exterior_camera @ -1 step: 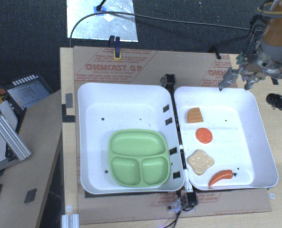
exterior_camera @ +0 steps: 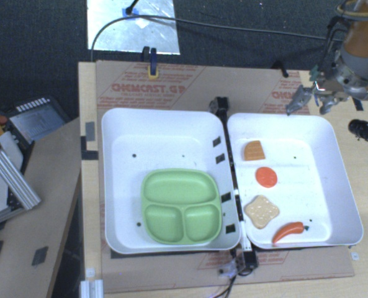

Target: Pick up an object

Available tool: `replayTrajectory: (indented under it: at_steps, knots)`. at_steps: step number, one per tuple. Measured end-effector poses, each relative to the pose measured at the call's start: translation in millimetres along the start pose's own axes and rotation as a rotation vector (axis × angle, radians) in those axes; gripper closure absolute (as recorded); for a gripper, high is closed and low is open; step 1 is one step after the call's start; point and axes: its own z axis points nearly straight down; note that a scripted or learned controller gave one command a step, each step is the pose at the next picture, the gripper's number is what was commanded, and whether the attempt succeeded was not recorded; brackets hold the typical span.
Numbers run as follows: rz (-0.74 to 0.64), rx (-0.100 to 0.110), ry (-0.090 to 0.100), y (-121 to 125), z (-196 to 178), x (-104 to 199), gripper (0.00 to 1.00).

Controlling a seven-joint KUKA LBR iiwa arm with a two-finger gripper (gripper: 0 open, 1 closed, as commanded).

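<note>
Four small toy foods lie in the right shallow white bin (exterior_camera: pixel 342 185): an orange-brown square cracker (exterior_camera: pixel 254 151), a round red-orange slice (exterior_camera: pixel 266 177), a pale tan bread piece (exterior_camera: pixel 261 210) and a red-orange chili pepper (exterior_camera: pixel 288 231). The left white bin (exterior_camera: pixel 128 135) holds a light green divided plastic plate (exterior_camera: pixel 181 205), both on a cardboard-covered bench (exterior_camera: pixel 190 85) over dark carpet. The claw (exterior_camera: pixel 313 100) hovers above the right bin's far edge, fingers spread apart and gripping nothing.

Red lettering, seemingly "CHEMCAST GP", on brown board (exterior_camera: pixel 171 79) under bins

The gripper (exterior_camera: pixel 309 99) hangs open above the right bin (exterior_camera: pixel 342 166) — four food toys lie inside, untouched.
</note>
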Motion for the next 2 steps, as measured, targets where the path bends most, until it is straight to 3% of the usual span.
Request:
replayTrajectory:
  at_steps: [2]
  knots:
    - [-0.001,0.003,0.000,-2.0,114.7,2.8,0.00]
